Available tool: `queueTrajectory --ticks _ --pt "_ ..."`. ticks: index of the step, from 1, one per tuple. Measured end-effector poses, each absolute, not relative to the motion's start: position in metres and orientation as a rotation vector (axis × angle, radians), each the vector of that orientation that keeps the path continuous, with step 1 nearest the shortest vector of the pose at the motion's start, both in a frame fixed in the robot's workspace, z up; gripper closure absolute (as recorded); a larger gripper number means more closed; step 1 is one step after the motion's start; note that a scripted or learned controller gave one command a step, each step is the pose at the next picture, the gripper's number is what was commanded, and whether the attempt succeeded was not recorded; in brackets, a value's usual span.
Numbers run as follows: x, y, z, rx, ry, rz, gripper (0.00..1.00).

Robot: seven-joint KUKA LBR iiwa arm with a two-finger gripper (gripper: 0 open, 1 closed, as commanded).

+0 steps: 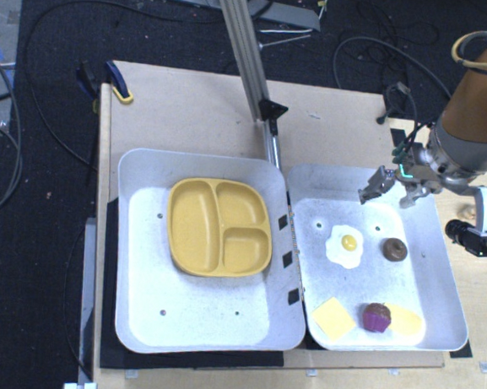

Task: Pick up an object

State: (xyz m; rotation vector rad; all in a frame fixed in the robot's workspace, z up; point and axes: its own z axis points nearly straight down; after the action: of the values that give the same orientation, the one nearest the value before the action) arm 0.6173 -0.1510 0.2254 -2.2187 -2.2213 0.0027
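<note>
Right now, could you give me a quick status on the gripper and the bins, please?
Gripper open, above right bin far edge, holding nothing. Fried egg, doughnut untouched. Nothing in the way.

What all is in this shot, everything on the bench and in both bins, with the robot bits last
bins: two, white, side by side on the bench
tray: one, yellow, three compartments, in the left bin
fried egg: one, white with yellow yolk, middle of the right bin
donut: one, brown, right of the egg
cheese slice: one, pale yellow, near edge of the right bin
purple toy: one, purple, right of the cheese slice
yellow piece: one, pale yellow, partly behind the purple toy
clamp: one, blue and yellow, far left bench corner
pole: one, grey, slanting over the far side
arm: one, grey with orange band, from the right
gripper: one, over the right bin's far edge, holding nothing
</note>
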Motion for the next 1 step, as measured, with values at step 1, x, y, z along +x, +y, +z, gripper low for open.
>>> queueTrajectory --ticks 1 --pt "0.618 -0.151 0.2269 -2.22 -2.224 0.0 0.0"
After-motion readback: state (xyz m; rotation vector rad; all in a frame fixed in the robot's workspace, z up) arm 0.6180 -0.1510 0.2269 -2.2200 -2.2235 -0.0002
